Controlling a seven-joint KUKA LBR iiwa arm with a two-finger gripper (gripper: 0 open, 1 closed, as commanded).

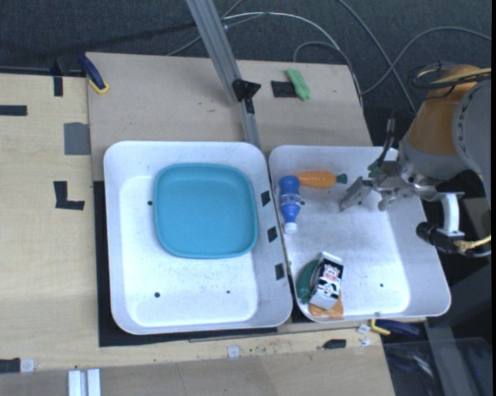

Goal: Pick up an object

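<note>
Gripper: the gripper (365,198) hung over the far right part of the right bin (396,304); its two fingers stood spread, with nothing between them; it was well placed for a descent, judging by the open stance.
Nearest candidates: a toy carrot (318,179) lay just left of the gripper, near the bin's far wall; a blue bottle (290,200) lay beside it along the left wall, white cap toward the near side.
Near corner: a small black-and-white carton (329,280) rested on a green and an orange thing, packed together; likely awkward to pinch singly.
Left bin: a teal plate (205,209) lay flat in the left bin (128,304), well apart from the arm.
Hard to tell: what the items under the carton were; the gripper's height above the bin floor; the arm's body, cut off at the right.
</note>
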